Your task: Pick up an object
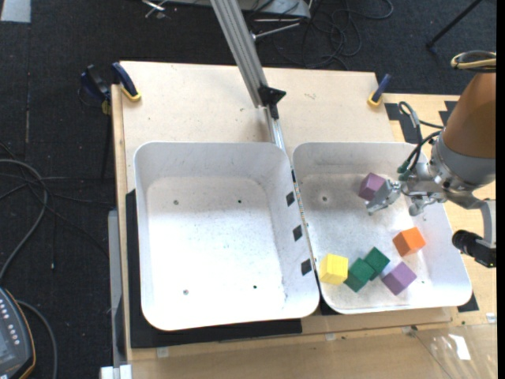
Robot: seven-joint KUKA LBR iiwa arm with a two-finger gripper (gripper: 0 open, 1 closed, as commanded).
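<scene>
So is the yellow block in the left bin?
No, the yellow block sits in the right bin, beside a green block.

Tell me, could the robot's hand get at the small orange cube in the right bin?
Probably yes: the hand hovers just above the orange cube, which lies apart from the other blocks with nothing over it.

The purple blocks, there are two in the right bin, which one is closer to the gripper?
The upper purple block, right beside the gripper. The other purple block lies near the bin's front edge, next to the green blocks.
</scene>
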